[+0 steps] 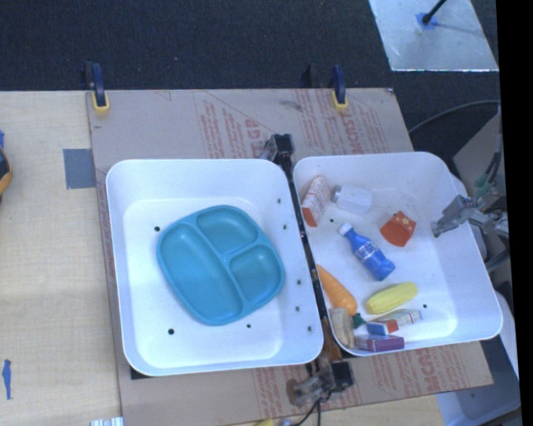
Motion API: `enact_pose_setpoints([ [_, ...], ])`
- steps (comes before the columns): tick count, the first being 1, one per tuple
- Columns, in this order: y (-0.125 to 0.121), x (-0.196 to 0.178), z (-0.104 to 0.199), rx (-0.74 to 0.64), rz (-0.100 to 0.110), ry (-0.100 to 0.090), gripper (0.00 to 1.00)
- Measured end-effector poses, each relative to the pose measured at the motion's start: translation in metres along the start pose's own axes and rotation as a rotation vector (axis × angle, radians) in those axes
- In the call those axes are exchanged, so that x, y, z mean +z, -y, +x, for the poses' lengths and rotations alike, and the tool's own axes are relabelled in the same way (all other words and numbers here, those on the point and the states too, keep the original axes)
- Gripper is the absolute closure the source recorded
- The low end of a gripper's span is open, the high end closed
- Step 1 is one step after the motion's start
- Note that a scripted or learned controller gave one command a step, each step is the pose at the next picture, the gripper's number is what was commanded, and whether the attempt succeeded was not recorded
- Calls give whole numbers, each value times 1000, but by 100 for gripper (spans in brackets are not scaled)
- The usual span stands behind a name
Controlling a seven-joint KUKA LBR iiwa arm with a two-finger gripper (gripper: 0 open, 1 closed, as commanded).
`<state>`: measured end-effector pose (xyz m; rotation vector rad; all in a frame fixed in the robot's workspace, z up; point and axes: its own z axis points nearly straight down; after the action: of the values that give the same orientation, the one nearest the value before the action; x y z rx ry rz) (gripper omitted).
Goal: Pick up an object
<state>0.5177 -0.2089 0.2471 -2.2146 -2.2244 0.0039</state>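
camera view looks down on the right bin [469, 285], where the candidates for picking lie scattered: a small red block [398, 229] right of centre in the frame, a blue bottle [369, 253] lying on its side just below and left of it, a yellow corn cob [390, 296] lower still, an orange carrot [337, 290] against the bin's left wall, a clear bottle [352, 198] and a red-and-white packet [314, 200] toward the bin's upper left, and a cluster of small tubes [386, 331] at the bottom edge. the red block sits nearest the gripper [450, 216] and apart from its neighbours; it looks light and rigid, with flat faces that should suit a pinch across its sides, and it seems the easiest choice. the blue bottle looks like smooth plastic that might roll or slip, so a grasp across its body near the middle would serve best. the corn and carrot appear to be light toy food, rounded and likely to squirm out of a loose pinch. the gripper hovers at the right edge of the frame over the bin's right rim, holding nothing; whether its jaws are spread or closed cannot be told at this size. the left bin [134, 261] carries a blue divided plate [220, 264].
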Motion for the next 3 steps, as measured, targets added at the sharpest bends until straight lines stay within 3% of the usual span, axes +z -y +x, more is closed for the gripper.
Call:
enact_pose_setpoints([
  [1, -32, 72, 46, -2, 2, 0, 0],
  [2, -32, 156, 106, -2, 2, 0, 0],
  [3, -22, 156, 108, 0, 3, 0, 0],
])
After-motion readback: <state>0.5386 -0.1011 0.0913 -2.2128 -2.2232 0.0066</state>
